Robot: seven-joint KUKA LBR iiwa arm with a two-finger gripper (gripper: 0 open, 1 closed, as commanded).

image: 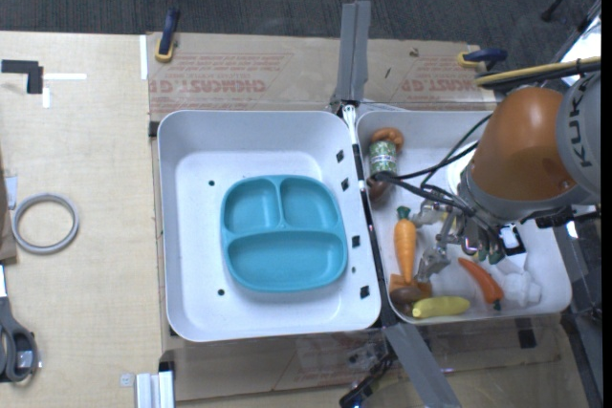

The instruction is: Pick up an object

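Table (76, 139), right bin (550, 296): carrot (406, 244), banana (441, 306) crowd its near-left corner. We cannot tell our pincer's (438, 255) state; it risks nudging neighbours, gripping nothing.

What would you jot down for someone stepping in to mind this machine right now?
Gripper: low in the right bin, beside the carrot; I can't tell if it grips anything.
Things: carrot, yellow piece, orange-red pepper and small bottle all lie in the right bin. Blue divided plate sits in the left bin.
Done: nothing visibly lifted.
Left: grab one object and raise it.
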